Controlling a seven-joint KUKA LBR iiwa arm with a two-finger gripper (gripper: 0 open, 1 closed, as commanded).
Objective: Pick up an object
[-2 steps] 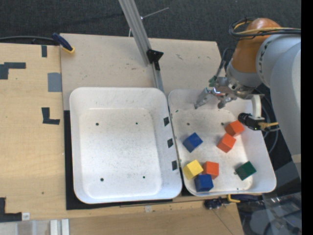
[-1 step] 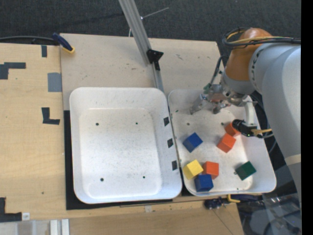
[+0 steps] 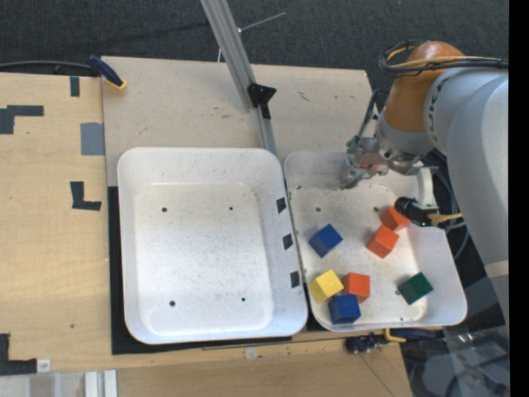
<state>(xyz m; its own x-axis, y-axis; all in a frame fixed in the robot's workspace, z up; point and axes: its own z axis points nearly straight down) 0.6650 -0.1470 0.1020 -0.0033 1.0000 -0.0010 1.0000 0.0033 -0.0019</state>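
The jaws of the gripper (image 3: 360, 169) hang over the far bare corner of the right bin (image 3: 442, 313), and whether they are open or closed cannot be told. The blocks lie nearer: blue block (image 3: 326, 240), two orange blocks (image 3: 383, 241), yellow block (image 3: 327, 284), green block (image 3: 415, 288). Descending here would likely close on nothing, and the crowded yellow cluster risks a nudged, slipping grasp.
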